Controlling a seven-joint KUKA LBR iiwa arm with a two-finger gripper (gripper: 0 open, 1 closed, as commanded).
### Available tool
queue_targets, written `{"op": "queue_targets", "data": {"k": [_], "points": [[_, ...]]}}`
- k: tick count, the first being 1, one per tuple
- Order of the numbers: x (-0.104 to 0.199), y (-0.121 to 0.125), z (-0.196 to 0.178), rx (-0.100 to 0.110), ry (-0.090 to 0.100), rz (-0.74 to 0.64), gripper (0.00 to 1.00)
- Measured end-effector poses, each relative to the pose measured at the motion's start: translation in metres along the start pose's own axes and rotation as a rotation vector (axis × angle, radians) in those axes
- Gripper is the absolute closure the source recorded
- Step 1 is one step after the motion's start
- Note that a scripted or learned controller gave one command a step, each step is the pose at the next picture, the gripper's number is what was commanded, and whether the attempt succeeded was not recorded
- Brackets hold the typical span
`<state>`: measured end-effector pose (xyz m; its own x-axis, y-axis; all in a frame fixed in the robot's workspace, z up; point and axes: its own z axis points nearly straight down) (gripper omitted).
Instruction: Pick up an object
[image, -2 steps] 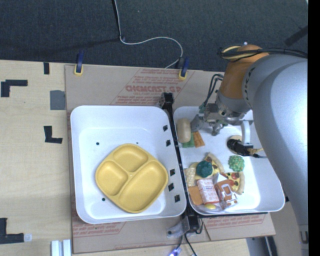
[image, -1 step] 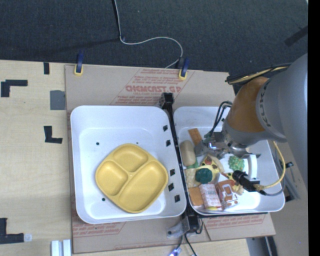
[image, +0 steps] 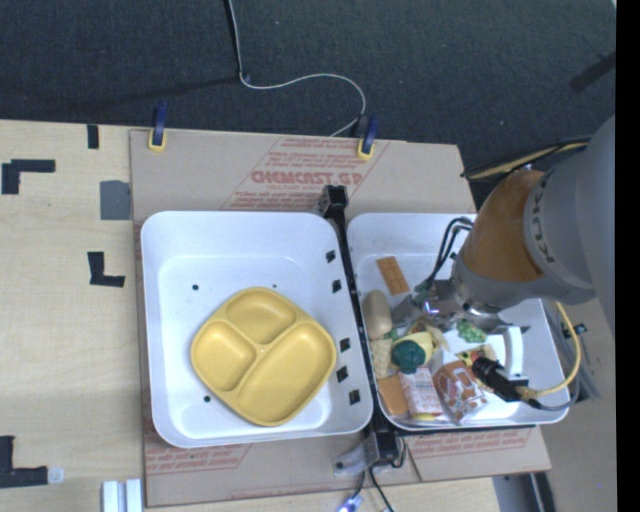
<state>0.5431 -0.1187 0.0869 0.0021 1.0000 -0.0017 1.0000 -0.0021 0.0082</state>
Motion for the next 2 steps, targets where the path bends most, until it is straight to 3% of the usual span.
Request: {"op": "queue_targets", "data": {"k": [1, 2], "points": [[0.011, 0.055, -0.001, -0.001, -0.022, 0.004, 0.00], [0.006, 0.112, 0.001, 0.023, -0.017, -0.002, 0.00]]}}
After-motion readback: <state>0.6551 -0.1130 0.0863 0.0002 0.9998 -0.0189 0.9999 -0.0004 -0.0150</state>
